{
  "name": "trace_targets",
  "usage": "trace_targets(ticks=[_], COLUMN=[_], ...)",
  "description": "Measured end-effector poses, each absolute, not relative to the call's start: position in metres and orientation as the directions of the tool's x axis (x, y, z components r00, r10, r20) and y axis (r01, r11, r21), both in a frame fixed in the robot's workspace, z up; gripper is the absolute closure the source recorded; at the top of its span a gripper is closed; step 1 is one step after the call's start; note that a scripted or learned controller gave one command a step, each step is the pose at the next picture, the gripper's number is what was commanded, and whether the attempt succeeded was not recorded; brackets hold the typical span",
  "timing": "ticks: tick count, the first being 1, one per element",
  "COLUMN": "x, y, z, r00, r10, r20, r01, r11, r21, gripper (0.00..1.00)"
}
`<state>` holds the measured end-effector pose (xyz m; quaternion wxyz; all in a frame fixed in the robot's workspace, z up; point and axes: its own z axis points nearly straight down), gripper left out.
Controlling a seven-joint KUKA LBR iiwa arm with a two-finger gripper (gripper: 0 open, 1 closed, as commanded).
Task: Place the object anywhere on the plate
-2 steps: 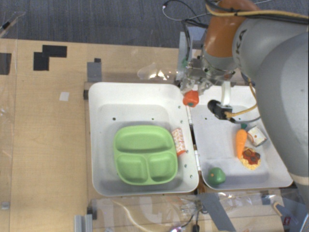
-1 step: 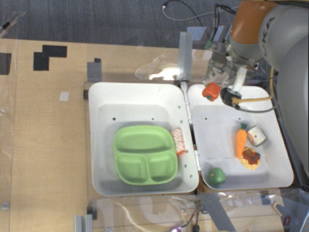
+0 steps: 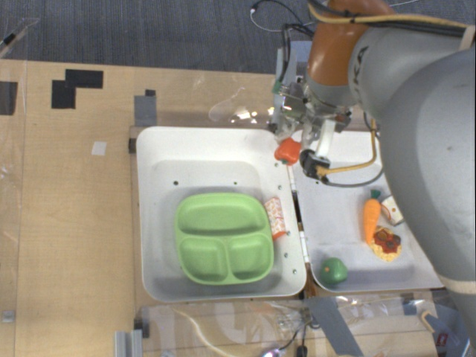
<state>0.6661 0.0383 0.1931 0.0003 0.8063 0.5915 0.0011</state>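
Orange-red and small, the object (image 3: pixel 287 152) sits at the tip of my pincer (image 3: pixel 291 146), above the seam where the two white bins meet, near their far edge. From this slanted view I cannot tell whether the pincer is clenched on it or merely touching it, since the wrist hardware hides the contact. My arm (image 3: pixel 387 65) reaches in from the right, its orange band (image 3: pixel 335 39) just above the wrist. I see the green plate (image 3: pixel 223 238), divided into compartments, lying in the left bin (image 3: pixel 160 199), toward its near side and well apart from the orange-red object. Just beside the plate's right rim lies a small patterned packet (image 3: pixel 275 217), white and red, touching or almost touching the plate. In the right bin (image 3: pixel 327 222) I see a toy carrot (image 3: pixel 371 219), a small white-and-dark piece (image 3: pixel 391 213) just beside it, a pizza-like toy slice (image 3: pixel 386 244) near the carrot's lower end, and a green round toy (image 3: pixel 333 271) near the front corner. Both bins rest on the tan bench (image 3: pixel 67 222).
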Motion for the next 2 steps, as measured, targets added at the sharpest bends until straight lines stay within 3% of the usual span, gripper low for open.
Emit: trace_targets(ticks=[1, 2], x=[0.6224, 0.6225], y=[0.0943, 0.0939], z=[0.1912, 0.1913], r00=[0.065, 0.066], r10=[0.998, 0.998], r20=[0.001, 0.001], r01=[0.998, 0.998], r11=[-0.065, -0.066], r21=[0.002, 0.002], gripper=[1.00, 0.00])
